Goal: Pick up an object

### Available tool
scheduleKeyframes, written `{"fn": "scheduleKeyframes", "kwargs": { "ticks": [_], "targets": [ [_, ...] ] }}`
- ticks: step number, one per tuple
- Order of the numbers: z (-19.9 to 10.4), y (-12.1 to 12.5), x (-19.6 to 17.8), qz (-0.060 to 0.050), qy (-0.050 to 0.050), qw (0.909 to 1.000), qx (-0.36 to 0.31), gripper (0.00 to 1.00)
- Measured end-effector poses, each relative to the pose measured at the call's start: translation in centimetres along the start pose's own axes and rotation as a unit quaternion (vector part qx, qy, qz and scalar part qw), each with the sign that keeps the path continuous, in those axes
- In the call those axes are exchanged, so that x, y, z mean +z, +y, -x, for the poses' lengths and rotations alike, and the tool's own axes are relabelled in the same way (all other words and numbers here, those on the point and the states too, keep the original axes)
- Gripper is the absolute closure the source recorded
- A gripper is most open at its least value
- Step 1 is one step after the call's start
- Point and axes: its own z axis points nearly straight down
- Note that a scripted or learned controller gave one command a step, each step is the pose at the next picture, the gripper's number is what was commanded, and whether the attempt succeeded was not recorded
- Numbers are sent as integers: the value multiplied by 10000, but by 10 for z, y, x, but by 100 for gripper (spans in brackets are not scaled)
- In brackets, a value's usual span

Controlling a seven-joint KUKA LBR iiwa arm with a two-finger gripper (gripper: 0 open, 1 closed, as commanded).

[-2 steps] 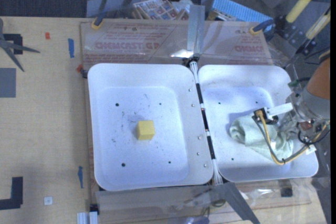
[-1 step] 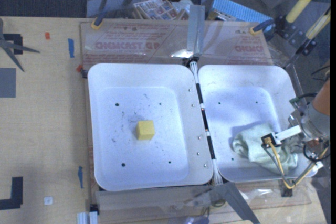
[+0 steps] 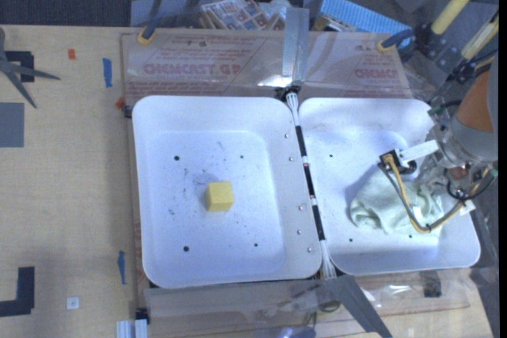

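From where I stand, two white bins sit side by side on the wooden surface, meeting along a dark seam down the middle. The left bin (image 3: 158, 249) carries a small yellow cube (image 3: 219, 196), lying flat near the centre of its floor, a little toward the near edge, well apart from every wall. A few dark specks and scuffs mark the floor around it.

The right bin (image 3: 348, 119) holds a crumpled pale cloth (image 3: 380, 206), bunched up in the near right part of the bin, toward its right wall. The arm (image 3: 475, 119) reaches in over the right edge of that bin, grey with an orange patch showing at the edge of sight. Its jaws (image 3: 412, 178) hang right over the cloth, with wires and a yellowish cable looping down across the fabric. I cannot tell whether the jaws are open or closed, nor whether they have any of the cloth between them; the cabling and the folds hide that.

Behind both bins, along the far edge of the surface, lies clear plastic sheeting (image 3: 261, 63) with red lettering. A few blue tape strips (image 3: 107, 72) stick to the wood left of the bins.
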Motion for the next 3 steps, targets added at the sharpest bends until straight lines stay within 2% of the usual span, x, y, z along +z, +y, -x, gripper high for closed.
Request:
{"fn": "scheduleKeyframes", "kwargs": {
  "ticks": [1,2,3],
  "targets": [
    [-69,30,-8,3,1,9987,511,100],
    [38,-4,9,-21,27,9986,532,100],
    [38,-145,-85,1,-1,9986,522,100]
  ]
}}
